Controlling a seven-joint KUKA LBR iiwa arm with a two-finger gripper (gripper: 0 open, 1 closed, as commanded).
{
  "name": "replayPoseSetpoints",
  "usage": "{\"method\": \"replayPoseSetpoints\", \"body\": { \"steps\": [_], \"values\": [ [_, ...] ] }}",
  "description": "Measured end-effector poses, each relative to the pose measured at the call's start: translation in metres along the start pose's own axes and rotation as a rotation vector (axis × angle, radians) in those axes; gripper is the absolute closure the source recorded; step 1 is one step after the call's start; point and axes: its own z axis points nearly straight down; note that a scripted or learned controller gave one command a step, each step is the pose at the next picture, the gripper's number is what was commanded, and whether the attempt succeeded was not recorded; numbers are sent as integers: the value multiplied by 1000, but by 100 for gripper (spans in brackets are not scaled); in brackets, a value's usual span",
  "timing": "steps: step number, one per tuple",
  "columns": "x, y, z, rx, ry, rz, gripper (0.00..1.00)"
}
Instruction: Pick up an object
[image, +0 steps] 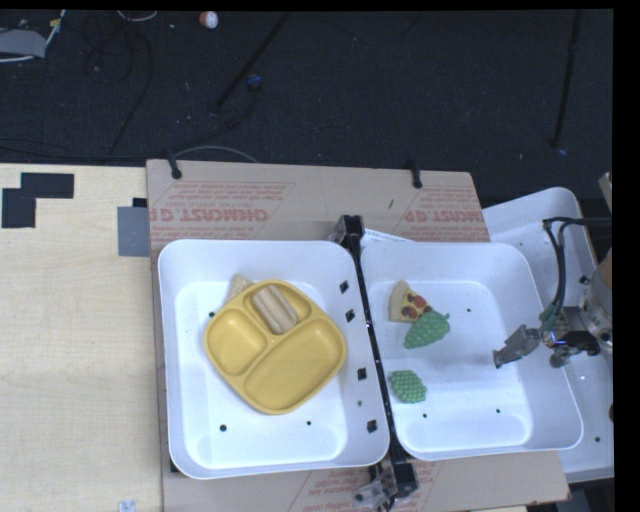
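A toy pizza slice (407, 301), a green bunch of grapes (427, 329) and a small green scrubby piece (407, 385) lie in the right bin (470, 440), well apart from the gripper (517, 346) at that bin's right side. Whether its jaws are open or closed cannot be told. In the left bin (200, 440), a yellow divided plate (290, 375) holds a tan bread roll (272, 307).

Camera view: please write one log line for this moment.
gripper: over right bin, holds nothing | pizza slice, two green toys: untouched
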Motion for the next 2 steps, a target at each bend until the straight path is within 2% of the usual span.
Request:
{"method": "replayPoseSetpoints", "body": {
  "steps": [1,2],
  "values": [
    [0,2,-5,-11,-3,-3,0],
    [-3,0,59,-3,1,-3,0]
  ]
}}
